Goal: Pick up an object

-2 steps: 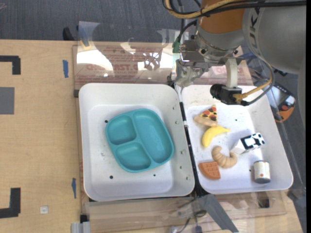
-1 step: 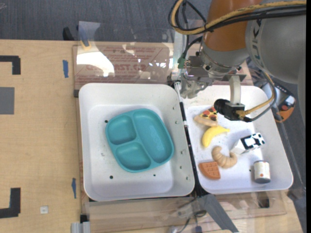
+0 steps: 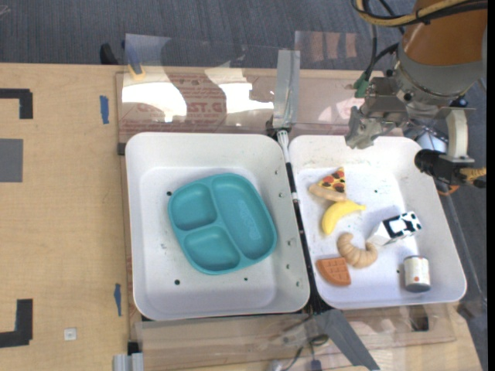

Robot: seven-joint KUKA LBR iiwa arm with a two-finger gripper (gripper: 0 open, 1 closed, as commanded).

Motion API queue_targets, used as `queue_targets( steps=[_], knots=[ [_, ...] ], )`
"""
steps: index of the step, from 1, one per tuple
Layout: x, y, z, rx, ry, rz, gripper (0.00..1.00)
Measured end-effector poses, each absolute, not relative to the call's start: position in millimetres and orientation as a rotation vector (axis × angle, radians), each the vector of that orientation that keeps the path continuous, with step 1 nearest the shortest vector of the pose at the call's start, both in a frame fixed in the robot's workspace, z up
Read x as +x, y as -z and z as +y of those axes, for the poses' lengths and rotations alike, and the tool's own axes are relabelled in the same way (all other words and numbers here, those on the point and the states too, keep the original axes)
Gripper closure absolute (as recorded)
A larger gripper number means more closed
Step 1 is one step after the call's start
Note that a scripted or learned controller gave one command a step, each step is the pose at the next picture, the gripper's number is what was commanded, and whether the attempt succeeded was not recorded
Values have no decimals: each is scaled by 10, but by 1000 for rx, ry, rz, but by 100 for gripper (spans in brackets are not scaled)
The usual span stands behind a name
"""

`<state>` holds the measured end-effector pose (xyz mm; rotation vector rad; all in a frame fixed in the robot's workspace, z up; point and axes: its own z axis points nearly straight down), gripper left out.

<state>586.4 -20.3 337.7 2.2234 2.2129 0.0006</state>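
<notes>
The desk [image 3: 54, 230] carries two shallow white bins side by side, set toward its right half.

Left bin [image 3: 147, 161]: contains one teal divided plate [image 3: 223, 222], lying flat near the bin's centre. Its long axis runs diagonally, from the bin's upper-left corner toward its lower-right corner. The plate has three compartments (two smaller ones on the left side, one long one on the right).

Right bin [image 3: 433, 284]: contains six small objects, listed left to right.
- Pizza slice toy [image 3: 330, 185], near the bin's left wall in the upper half, tip pointing up and right.
- Waffle-like orange piece [image 3: 334, 270], near the bin's front-left corner, lying flat.
- Banana toy [image 3: 339, 215], just below the pizza slice and close to touching it; its long axis runs from lower-left to upper-right, with the stem end pointing toward the bin's right wall.
- Croissant toy [image 3: 357, 251], just right of the waffle piece, curved with its ends pointing up.
- Black-and-white object [image 3: 401, 226] (identity unclear), long axis tilted lower-left to upper-right, its lower end close to the croissant.
- Small silver can [image 3: 416, 273], near the front-right corner, lying with its long axis roughly front to back.

The claw [image 3: 362, 136] hangs over the back edge of the right bin, well apart from all six objects. Nothing is visible between its fingers; whether they are spread or closed cannot be determined.
</notes>
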Motion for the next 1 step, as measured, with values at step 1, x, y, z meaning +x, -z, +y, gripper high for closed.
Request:
queue_targets(
  steps=[1],
  knots=[
    [5488, -2245, 575, 2221, 16, 2234, 100]
  ],
)
